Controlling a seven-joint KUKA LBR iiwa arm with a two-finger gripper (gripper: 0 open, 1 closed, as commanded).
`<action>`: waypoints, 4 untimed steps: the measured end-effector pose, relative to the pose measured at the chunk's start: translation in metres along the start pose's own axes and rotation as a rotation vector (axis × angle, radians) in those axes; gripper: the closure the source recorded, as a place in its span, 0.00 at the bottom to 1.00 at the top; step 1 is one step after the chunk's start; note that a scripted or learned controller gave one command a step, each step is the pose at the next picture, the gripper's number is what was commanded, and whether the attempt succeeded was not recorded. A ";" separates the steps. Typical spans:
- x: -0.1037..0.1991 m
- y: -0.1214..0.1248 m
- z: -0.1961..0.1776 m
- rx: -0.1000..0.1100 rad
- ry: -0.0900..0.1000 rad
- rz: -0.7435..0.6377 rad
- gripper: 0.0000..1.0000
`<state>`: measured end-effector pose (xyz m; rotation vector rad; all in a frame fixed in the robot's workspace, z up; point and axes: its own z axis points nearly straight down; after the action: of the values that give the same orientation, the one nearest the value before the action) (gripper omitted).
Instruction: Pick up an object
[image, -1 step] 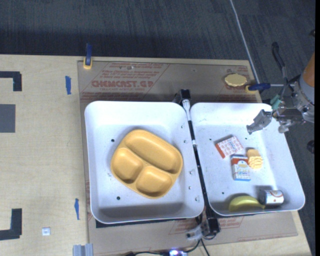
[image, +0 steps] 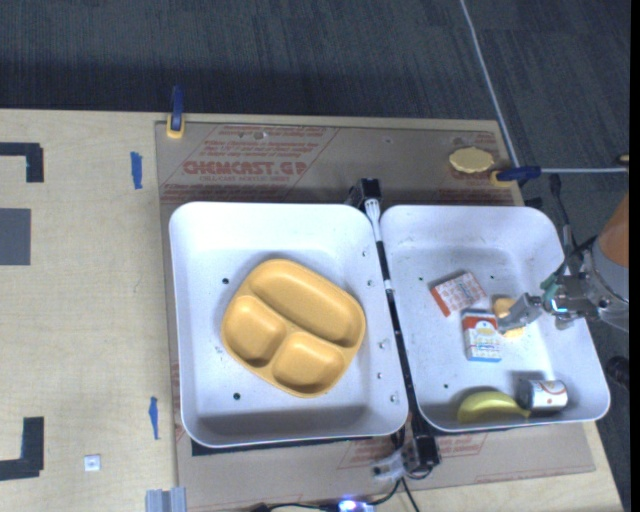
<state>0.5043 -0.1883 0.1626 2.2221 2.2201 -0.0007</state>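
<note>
1. The gripper (image: 522, 312) is reaching into the right bin (image: 430, 235) from the right side, low over its middle. In my judgement the step in hand is the approach to a grasp, so the arm should be coming down straight and slowly over one item alone.
2. I cannot tell how the hand is set, and nothing is seen inside it.
3. A small yellow piece (image: 503, 304) is lying just beside the tip, on its left.
4. The white box (image: 482, 337) is lying just below-left of the tip; the red packet (image: 456, 293) is a little further to the left.
5. The banana (image: 490, 405) and the can (image: 547, 394) are lying near the front wall, apart from the hand.
6. The yellow tray (image: 290, 326) is sitting in the left bin (image: 195, 300), well apart.
</note>
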 end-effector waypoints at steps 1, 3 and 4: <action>0.046 -0.024 0.077 -0.003 0.001 -0.001 0.00; 0.091 0.005 0.077 -0.006 -0.001 -0.002 1.00; 0.090 0.005 0.077 -0.006 -0.001 -0.001 0.00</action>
<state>0.5098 -0.0980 0.0859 2.2175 2.2185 0.0048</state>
